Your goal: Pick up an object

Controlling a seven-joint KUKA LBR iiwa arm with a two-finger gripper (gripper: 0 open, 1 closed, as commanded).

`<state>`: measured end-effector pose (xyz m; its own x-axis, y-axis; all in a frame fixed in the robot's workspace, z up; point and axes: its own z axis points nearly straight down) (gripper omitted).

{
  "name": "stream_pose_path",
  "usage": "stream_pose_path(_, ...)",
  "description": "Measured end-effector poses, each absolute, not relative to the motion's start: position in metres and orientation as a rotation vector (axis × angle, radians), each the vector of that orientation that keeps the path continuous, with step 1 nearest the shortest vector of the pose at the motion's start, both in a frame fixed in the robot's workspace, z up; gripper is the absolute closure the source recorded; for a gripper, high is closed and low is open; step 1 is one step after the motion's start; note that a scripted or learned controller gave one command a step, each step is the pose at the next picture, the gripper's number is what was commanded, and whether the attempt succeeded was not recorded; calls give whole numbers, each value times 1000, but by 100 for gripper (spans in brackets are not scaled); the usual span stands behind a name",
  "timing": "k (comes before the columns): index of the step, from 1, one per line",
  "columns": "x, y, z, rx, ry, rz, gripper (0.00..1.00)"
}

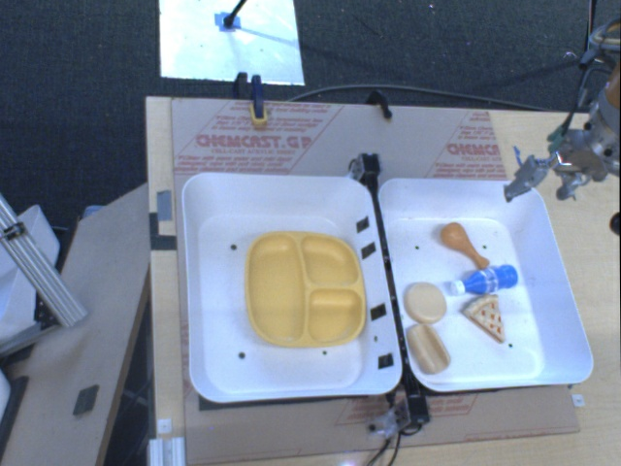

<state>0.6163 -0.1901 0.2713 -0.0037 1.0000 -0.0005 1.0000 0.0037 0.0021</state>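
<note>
Toys lie in the right bin (543, 231): a blue bottle (485, 281) beside a pizza wedge (485, 316), a drumstick (464, 244) and two tan rolls (425, 302). The bottle looks light, rigid and slick (probably plastic), best pinched across its rounded middle. The jaws (543, 175) hover above the bin's far corner; whether they are spread I cannot tell. A yellow divided tray (303, 289) fills the left bin.

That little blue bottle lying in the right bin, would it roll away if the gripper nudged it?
Probably. The blue bottle lies on its side and looks round, so a sideways push would likely roll it. The pizza slice and round cookie sit close by and might stop it. It looks like small toy plastic, so probably light and somewhat slippery.
</note>
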Motion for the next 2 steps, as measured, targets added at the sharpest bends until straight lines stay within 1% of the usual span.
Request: stream_pose_path(2,633,-185,180,2214,2229,-1,0)
